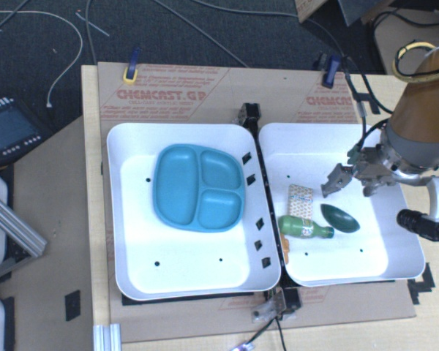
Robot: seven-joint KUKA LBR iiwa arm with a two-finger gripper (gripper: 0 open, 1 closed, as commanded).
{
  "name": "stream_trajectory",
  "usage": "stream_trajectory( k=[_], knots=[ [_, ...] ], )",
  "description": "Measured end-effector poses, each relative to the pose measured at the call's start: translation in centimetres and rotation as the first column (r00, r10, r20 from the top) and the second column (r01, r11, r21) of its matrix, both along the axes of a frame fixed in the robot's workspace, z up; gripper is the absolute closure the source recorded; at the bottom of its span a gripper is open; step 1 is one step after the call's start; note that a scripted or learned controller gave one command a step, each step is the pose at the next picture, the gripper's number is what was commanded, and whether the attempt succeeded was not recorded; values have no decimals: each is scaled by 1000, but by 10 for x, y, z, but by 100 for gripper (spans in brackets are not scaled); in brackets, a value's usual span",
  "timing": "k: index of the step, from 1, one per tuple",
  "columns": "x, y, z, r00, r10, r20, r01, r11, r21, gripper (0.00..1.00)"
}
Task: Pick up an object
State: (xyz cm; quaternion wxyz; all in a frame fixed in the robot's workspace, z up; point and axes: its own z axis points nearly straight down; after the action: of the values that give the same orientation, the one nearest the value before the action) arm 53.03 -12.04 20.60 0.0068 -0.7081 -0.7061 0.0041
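Since the spoon (341, 219) lies lower right of frame in the right bin (395, 263), long axis slanting down-right, the gripper (351, 180) hangs just above it, fingers spread wide, holding nothing.

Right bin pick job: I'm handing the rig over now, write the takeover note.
Gripper: open, holding nothing, above the right bin, up and right of the items.
Right bin items: patterned packet, green bottle lying on its side, dark green spoon-like piece beside the bottle's cap end.
Left bin: blue divided plate.
Done: nothing picked.
Left: descend on one item, probably the nearby dark green piece, close, lift.
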Motion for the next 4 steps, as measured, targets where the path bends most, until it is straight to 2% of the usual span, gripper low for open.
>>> stream_trajectory(
  k=[1,2,3,4],
  knots=[
    [3,0,7,1000,3,14,-3,1000,-2,0],
    [-8,-3,-47,1000,2,8,-2,1000,-1,0],
    [-3,-11,-102,1000,1,10,-1,1000,-2,0],
    [-1,-10,-117,1000,3,16,-3,1000,1,0]
  ],
)
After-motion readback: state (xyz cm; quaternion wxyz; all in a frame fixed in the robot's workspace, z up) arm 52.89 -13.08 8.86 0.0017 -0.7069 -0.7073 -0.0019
